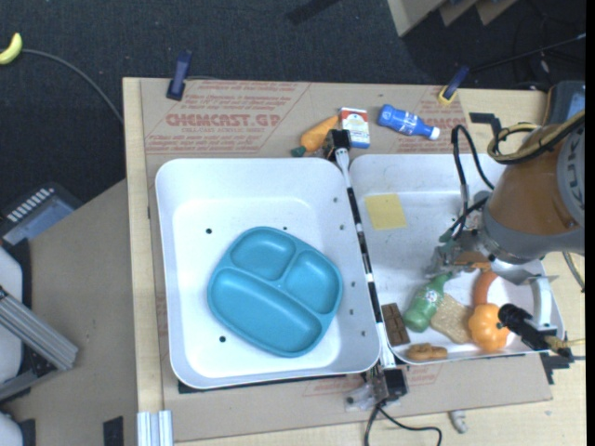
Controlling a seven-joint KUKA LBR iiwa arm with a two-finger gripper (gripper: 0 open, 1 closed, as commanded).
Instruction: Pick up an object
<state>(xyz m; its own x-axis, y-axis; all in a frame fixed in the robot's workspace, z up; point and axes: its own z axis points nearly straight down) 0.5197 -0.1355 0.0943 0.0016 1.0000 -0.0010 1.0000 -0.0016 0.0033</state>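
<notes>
The end effector (453,254) is seen low in the right bin (409,170), just above a green bottle (426,307) lying beside a tan sponge (451,320) and an orange pumpkin (487,327) — whether its grip is wide or narrow cannot be told. The bottle is judged light, stiff and slippery, best taken across its body. Open room is left toward the yellow card (387,211); the bin's near wall crowds the pile.

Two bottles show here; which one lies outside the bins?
The blue bottle, lying on the board behind the right bin. The green bottle lies inside that bin near the gripper.

Blue bottle (407,122) (behind bins (167,193))
</notes>
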